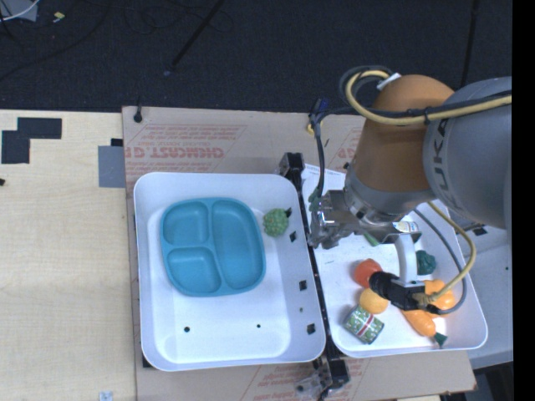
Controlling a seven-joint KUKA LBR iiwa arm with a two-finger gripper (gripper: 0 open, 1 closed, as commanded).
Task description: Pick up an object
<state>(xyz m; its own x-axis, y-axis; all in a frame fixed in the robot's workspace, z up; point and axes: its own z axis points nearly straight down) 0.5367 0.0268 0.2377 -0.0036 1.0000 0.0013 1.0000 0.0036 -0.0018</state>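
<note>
My gripper (324,227) hangs under the grey and orange wrist, low over the left side of the right bin (468,332), close to the wall between the two bins. Nearest to it in that bin is a red-orange round piece (365,271), just to its lower right. Further toward the front lie a yellow piece (374,302), a small green and red can (364,325) and an orange carrot-like piece (422,320). A teal piece (426,262) sits partly hidden behind the arm. I see nothing between the gripper and these things.
The left bin (209,341) holds a blue divided plate (211,246) and a small green bumpy ball (275,221) against its right wall. The arm's body covers the back of the right bin. Cardboard lies under both bins.
</note>
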